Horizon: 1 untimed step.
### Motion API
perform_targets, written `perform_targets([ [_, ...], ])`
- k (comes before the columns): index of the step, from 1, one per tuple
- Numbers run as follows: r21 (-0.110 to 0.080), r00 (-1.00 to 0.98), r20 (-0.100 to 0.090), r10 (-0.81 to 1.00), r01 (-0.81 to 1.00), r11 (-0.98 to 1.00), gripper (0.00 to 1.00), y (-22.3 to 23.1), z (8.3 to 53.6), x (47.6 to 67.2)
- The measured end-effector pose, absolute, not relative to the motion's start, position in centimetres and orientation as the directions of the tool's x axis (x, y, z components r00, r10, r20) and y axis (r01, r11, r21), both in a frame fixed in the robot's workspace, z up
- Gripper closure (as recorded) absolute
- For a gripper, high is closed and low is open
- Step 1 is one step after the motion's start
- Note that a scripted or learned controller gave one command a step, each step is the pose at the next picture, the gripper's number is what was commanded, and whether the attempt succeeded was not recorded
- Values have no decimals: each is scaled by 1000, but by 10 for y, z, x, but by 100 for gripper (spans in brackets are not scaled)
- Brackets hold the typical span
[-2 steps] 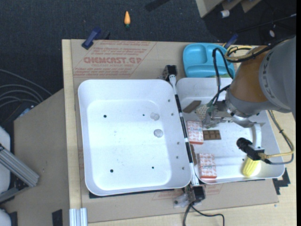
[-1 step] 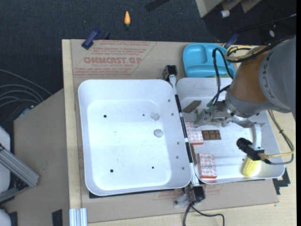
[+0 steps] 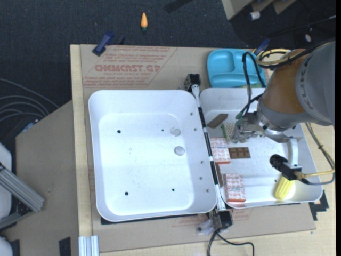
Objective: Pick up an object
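The jaws' spread you could not tell: the gripper (image 3: pixel 241 132) hung low in the right bin (image 3: pixel 314 196), holding nothing you could see. Just beneath it in the view lay a brown chocolate bar (image 3: pixel 240 153), a red-and-white packet (image 3: pixel 219 152) left of that, a brown scrap (image 3: pixel 217 121) up-left, and a yellow toy (image 3: pixel 284 188) well down-right.

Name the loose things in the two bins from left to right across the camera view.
Lower grey disc → upper red-and-white packet → brown chocolate bar → yellow corn cob.
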State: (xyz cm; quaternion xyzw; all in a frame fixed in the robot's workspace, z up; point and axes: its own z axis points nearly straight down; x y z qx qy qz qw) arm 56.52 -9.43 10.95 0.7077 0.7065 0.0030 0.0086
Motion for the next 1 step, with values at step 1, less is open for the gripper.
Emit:
perform_targets([
  [1,16,2,-8,1000,1000,-2,0,-94,109,565],
])
